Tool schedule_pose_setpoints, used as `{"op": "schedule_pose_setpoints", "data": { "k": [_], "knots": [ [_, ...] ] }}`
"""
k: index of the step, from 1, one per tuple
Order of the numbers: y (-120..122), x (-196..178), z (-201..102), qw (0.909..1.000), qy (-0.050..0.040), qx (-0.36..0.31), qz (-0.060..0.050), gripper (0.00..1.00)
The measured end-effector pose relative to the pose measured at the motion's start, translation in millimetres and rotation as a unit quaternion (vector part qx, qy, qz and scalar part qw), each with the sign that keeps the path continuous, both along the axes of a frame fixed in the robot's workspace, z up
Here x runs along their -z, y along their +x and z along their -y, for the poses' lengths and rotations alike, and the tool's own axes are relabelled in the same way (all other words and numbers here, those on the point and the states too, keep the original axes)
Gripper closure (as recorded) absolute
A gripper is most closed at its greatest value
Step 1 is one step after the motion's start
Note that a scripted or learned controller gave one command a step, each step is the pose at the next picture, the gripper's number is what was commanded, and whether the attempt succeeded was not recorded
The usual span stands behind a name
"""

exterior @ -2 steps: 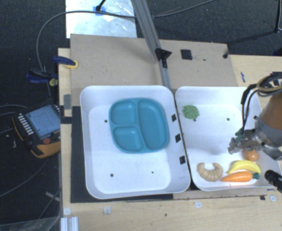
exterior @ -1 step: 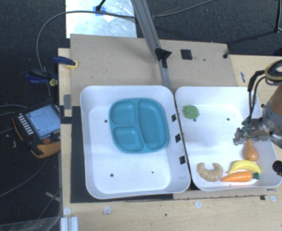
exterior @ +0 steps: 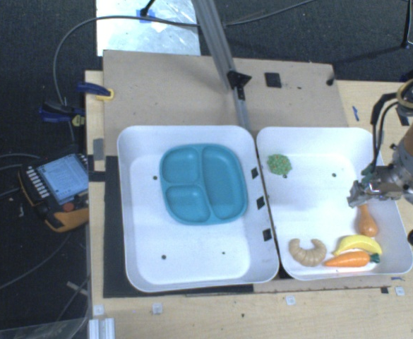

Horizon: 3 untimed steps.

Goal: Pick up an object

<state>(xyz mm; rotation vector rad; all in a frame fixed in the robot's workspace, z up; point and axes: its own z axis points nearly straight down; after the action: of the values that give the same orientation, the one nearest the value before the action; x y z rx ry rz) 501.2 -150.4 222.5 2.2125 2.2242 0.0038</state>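
Observation:
My gripper (exterior: pixel 360 195) hangs over the right side of the right bin (exterior: pixel 312 143), just above an orange, pear-shaped toy (exterior: pixel 367 222) whose upper end meets the gripper's tip. Whether the two touch cannot be made out. A yellow banana (exterior: pixel 358 244) and an orange carrot (exterior: pixel 348 260) lie in the bin's front right corner. A tan croissant (exterior: pixel 308 251) lies to their left. A green broccoli piece (exterior: pixel 279 164) sits apart near the bin's back left.
The left bin (exterior: pixel 139 246) holds a blue divided plate (exterior: pixel 203 183). A grey pole (exterior: pixel 217 37) slants over the bench behind the bins. Cables and a handheld device (exterior: pixel 59 181) lie off the bench at left.

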Motion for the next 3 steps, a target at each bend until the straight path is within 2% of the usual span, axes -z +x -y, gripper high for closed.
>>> {"op": "schedule_pose_setpoints", "data": {
  "k": [1,3],
  "knots": [
    [8,7,-54,1.0,0.0018,-0.002,-0.001,1.0],
    [9,-8,-147,1.0,0.0015,-0.003,-0.001,1.0]
  ]
}}
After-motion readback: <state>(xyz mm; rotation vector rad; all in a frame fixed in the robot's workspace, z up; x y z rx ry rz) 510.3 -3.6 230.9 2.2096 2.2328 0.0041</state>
